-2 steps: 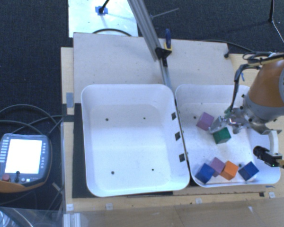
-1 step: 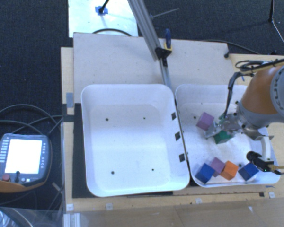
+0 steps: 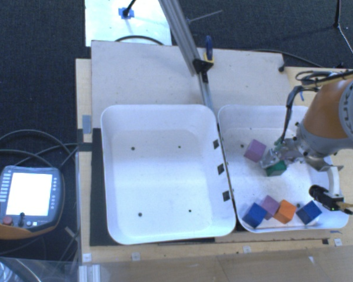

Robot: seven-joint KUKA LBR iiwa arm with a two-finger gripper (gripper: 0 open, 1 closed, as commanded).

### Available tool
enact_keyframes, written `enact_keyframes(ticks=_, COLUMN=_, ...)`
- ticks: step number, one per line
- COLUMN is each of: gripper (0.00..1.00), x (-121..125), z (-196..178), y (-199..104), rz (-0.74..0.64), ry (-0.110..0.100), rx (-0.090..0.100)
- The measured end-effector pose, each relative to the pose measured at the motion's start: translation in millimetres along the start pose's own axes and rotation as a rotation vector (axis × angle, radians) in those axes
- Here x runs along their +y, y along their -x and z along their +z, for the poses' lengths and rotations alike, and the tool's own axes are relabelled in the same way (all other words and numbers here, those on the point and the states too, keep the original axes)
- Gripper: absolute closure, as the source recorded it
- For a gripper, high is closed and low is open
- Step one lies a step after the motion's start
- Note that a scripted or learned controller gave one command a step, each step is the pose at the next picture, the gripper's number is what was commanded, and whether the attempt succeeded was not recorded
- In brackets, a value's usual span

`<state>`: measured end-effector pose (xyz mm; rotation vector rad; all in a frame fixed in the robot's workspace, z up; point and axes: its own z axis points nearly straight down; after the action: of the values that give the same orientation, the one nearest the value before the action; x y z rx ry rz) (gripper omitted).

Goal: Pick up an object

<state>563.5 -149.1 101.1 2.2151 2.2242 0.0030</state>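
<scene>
From my seat I have the gripper (image 3: 275, 159) low in the right bin (image 3: 238, 117), set right over a green block (image 3: 276, 169) that sits near the middle of the bin floor. The block peeks out just below the metal tip, touching or nearly so; at this slant I cannot tell whether the tool is parted, closed or actually clasping it. A purple cube (image 3: 255, 150) lies just to the camera's left of the tool, close enough to get nudged. The others are well apart along the near wall: a blue cube (image 3: 255, 214), a smaller purple cube (image 3: 270, 205), an orange cube (image 3: 285, 211) and another blue cube (image 3: 309, 212). My guess is the green block is the target, straight beneath the tool.
</scene>
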Motion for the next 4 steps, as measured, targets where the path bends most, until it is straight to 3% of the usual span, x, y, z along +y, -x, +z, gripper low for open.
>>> enact_keyframes(ticks=3, gripper=1.00, x=8, z=-155, y=-14, rz=-0.001, ry=0.004, rx=-0.001)
enact_keyframes(ticks=4, gripper=1.00, x=14, z=-159, y=-64, rz=-0.006, ry=0.000, rx=0.002)
